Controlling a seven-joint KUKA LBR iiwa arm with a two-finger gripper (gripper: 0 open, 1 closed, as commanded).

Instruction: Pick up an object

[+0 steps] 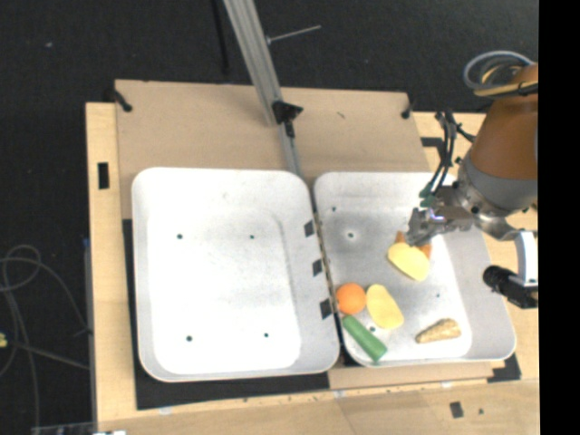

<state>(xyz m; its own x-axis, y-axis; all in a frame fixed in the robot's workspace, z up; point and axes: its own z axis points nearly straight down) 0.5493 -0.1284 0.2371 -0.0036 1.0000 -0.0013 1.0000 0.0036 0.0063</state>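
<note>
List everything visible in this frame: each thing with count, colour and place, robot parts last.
White bins: 2, white, side by side on the bench.
Yellow piece: 1, yellow, right bin, right under the gripper.
Second yellow piece: 1, pale yellow, right bin, near the front.
Orange ball: 1, orange, right bin, by the wall between the bins.
Green piece: 1, green, elongated, right bin's front left corner.
Tan wedge: 1, tan, right bin, near the front edge.
Metal pole: 1, grey, slanting in behind the bins.
Arm: 1, grey with orange band, from the right.
Gripper: 1, dark, low over the right bin.
</note>
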